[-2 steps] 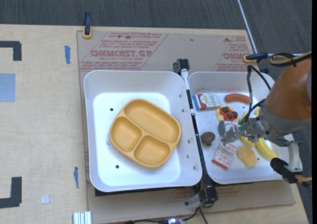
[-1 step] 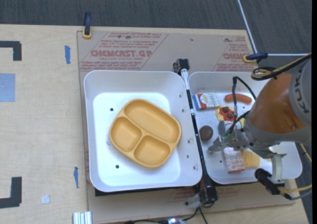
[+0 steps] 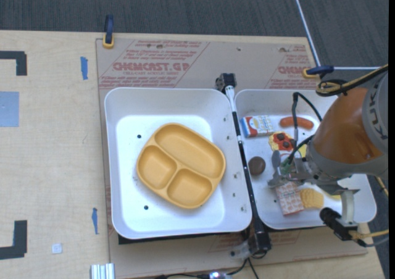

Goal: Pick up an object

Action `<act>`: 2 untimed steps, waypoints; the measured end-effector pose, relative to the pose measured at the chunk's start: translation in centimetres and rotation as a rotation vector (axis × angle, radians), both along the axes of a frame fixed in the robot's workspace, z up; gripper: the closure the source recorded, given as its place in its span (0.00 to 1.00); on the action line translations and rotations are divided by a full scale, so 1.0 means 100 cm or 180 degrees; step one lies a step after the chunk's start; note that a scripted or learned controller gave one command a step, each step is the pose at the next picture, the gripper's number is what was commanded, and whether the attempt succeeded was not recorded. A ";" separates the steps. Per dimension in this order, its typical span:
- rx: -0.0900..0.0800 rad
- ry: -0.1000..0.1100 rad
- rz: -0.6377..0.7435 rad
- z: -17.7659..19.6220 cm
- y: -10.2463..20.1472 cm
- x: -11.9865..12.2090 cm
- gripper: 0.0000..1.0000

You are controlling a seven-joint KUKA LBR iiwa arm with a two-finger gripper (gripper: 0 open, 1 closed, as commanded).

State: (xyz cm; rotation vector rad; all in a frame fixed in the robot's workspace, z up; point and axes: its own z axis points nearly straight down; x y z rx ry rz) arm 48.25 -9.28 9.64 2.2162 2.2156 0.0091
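Note:
My gripper hangs low inside the right bin, below the arm's orange band. Just under it lies a small speckled packet, with a yellow waffle-like piece at its right side. A brown ball rests a little to the gripper's left. Behind the gripper sit a yellow and red toy, a red and white carton and an orange sausage. I see nothing lifted off the bin floor.
The left bin holds a yellow three-part plate. A black divider rail runs between the two bins. The arm's body covers the right half of the right bin. Cables trail along the front edge.

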 end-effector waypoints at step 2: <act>0.0005 0.0012 0.0006 0.099 0.074 0.001 1.00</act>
